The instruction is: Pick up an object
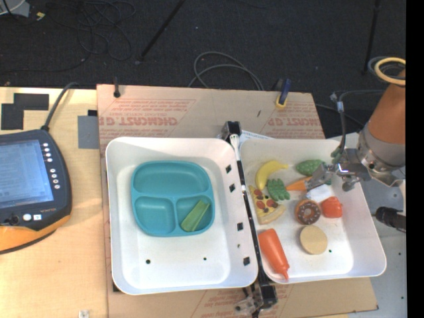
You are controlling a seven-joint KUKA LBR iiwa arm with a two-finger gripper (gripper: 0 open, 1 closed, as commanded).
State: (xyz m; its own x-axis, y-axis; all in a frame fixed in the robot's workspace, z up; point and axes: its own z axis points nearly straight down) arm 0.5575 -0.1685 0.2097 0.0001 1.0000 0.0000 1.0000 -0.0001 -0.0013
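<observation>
Camera view, single record. Arm (387, 121): grey with orange band, entered from the right edge of the frame, wrist bent down over the upper right of the right bin (361, 260). End effector (326, 174): metal, low above the bin's contents, just beside the orange carrot piece (298, 185) and the green leafy toy (310, 167); whether it was open or closed could not be told.

Right bin contents: banana (268, 172), green broccoli-like piece (277, 189), pizza slice (267, 205), chocolate doughnut (308, 212), red tomato (331, 207), tan round biscuit (313, 239), orange-red bottle (273, 252) at lower left.

Left bin (126, 257): teal divided tray (159, 191) holding a green slice (195, 215) in its lower right compartment.

Surroundings: both bins lay on cardboard (165, 114) on the table; a tablet-like pendant (30, 181) sat at the left edge; dark floor with cables (225, 65) ran across the top.
</observation>
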